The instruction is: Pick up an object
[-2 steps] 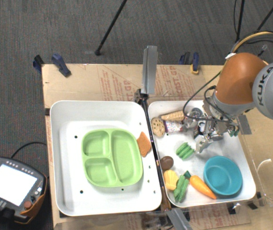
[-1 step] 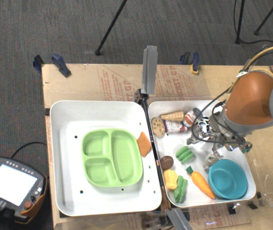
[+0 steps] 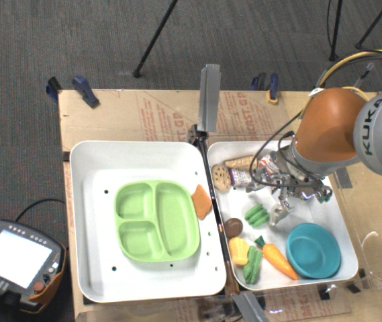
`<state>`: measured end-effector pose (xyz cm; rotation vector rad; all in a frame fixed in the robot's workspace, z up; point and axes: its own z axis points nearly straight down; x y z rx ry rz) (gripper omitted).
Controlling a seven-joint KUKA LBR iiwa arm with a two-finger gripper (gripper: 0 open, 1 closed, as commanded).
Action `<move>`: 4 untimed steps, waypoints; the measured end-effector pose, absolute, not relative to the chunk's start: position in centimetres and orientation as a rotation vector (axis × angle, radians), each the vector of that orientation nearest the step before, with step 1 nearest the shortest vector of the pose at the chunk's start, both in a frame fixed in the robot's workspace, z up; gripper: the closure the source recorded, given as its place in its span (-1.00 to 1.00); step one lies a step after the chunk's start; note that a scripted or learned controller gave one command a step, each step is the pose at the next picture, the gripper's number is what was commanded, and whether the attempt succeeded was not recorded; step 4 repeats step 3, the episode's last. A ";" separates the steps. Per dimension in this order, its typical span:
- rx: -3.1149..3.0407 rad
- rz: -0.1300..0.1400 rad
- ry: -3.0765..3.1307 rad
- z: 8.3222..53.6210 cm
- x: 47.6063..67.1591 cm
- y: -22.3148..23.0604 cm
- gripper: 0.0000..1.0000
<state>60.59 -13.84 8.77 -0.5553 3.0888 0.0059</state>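
Note:
My gripper [image 3: 281,211] hangs low over the middle of the right bin [image 3: 344,215], under the orange-banded wrist. A green bean-like piece [image 3: 256,214] lies just to its left, and a teal bowl [image 3: 313,250] sits just below and to its right. Around them lie a cookie [image 3: 220,177], a wrapped snack bar [image 3: 242,176], a tan roll [image 3: 238,162], a brown piece [image 3: 233,227], a yellow piece [image 3: 239,250], a dark green vegetable [image 3: 252,264] and a carrot [image 3: 278,261]. I see nothing held in the gripper.
The left bin [image 3: 90,180] holds a green divided plate [image 3: 157,220] and an orange piece [image 3: 202,201] by its right wall. A grey post [image 3: 209,99] stands behind the bins. Clamps [image 3: 84,90] grip the bench's far edge.

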 end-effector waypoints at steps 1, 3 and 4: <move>-0.641 0.003 3.081 8.7 62.8 -13.0 -1.00; -0.625 0.012 3.101 8.3 63.9 -18.1 -1.00; -0.625 0.012 3.101 8.3 63.9 -18.1 -1.00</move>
